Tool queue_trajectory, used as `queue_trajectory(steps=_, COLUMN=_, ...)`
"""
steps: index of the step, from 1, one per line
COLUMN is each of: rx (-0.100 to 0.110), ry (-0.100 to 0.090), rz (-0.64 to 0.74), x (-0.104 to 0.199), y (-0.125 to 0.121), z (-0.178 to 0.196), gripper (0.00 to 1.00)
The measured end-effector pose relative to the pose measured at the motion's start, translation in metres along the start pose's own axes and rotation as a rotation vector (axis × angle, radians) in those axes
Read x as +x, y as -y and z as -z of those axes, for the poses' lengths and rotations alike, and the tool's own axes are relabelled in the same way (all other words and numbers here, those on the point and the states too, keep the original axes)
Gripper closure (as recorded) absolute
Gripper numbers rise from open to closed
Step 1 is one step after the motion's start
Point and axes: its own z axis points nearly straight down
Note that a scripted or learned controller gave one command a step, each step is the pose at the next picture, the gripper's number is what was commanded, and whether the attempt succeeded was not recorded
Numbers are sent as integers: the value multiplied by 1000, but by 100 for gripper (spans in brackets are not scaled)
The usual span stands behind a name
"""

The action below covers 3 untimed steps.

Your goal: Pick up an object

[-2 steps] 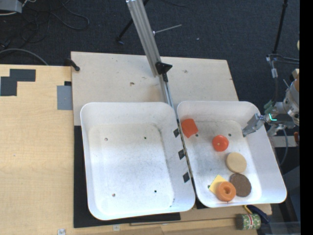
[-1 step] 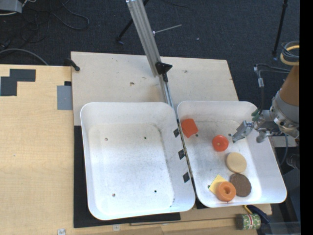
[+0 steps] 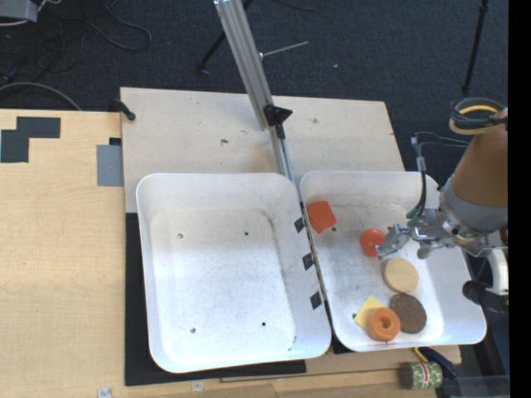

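White plastic bins sit side by side, and we judge the pick not yet made: every object lies in the right bin [image 3: 431, 338], none lifted. We see an orange block [image 3: 320, 215] at its upper left, a red ball [image 3: 371, 240] mid-bin, a tan disc [image 3: 401, 275], a brown disc [image 3: 408, 312] and an orange ring [image 3: 382, 324] lower down. Our gripper [image 3: 398, 239] reaches in from the right edge, low over the bin just beside the ball; we cannot tell how its fingers stand.
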Motion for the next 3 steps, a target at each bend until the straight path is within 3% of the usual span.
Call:
queue_trajectory(steps=1, rx=-1, ry=1, rz=-2, x=4, y=-5, z=-46, gripper=0)
queue_trajectory(steps=2, rx=-4, ry=2, rz=-8, x=2, y=-6, z=-34, gripper=100)
queue_trajectory(steps=3, rx=-13, ry=4, rz=1, x=3, y=-11, z=29, gripper=100)
